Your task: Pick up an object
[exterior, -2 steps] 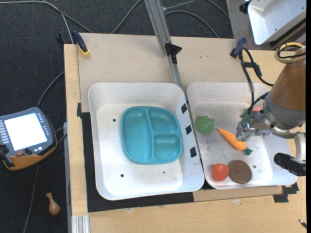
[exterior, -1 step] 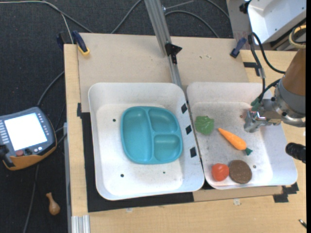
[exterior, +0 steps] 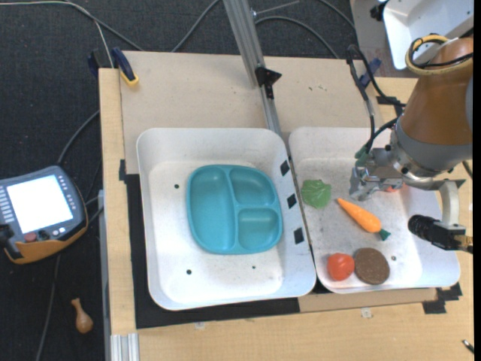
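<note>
The end effector (exterior: 368,184) hangs over the right bin (exterior: 421,277), near its back, and from where I stand I cannot tell how its grip is set or whether anything is in it. The carrot (exterior: 359,215) lies just in front of it on the bin floor, slanted, its green tip pointing toward the near right. To the carrot's left sits a leafy green piece (exterior: 316,193), close to the wall between the bins. Nearer the front edge a small red tomato (exterior: 340,266) rests just beside a round brown disc (exterior: 371,265). A black part (exterior: 432,230) juts in from the right, beside the carrot's tip. The left bin (exterior: 161,277) holds a teal divided plate (exterior: 234,207). Off the worktop (exterior: 188,89), at the left, lies a handheld pendant (exterior: 37,213) with a bright screen.
</note>
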You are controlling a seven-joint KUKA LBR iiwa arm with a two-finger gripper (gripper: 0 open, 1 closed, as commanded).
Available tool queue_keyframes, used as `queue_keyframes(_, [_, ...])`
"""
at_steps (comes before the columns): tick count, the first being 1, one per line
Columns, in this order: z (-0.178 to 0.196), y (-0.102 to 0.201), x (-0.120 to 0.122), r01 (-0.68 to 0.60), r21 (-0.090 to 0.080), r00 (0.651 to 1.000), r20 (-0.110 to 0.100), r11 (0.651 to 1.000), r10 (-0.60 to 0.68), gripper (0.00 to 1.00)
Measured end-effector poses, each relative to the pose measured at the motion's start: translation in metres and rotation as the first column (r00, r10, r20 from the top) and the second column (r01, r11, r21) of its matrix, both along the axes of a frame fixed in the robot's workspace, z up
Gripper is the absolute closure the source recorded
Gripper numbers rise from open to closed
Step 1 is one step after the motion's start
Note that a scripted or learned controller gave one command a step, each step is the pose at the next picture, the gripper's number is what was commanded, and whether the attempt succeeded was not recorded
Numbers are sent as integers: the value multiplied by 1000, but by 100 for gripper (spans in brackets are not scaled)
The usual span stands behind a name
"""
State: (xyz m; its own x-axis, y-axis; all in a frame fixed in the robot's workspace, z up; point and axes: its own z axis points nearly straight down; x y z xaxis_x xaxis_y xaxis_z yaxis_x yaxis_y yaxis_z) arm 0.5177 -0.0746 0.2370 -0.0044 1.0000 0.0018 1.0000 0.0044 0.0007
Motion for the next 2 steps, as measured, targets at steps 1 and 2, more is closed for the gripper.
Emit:
queue_keyframes(1, [7, 49, 15, -3, 1, 1000, 1, 1000, 3, 100])
queue_keyframes(2, [-6, 101, 31, -2, 0, 1000, -1, 1000, 2, 100])
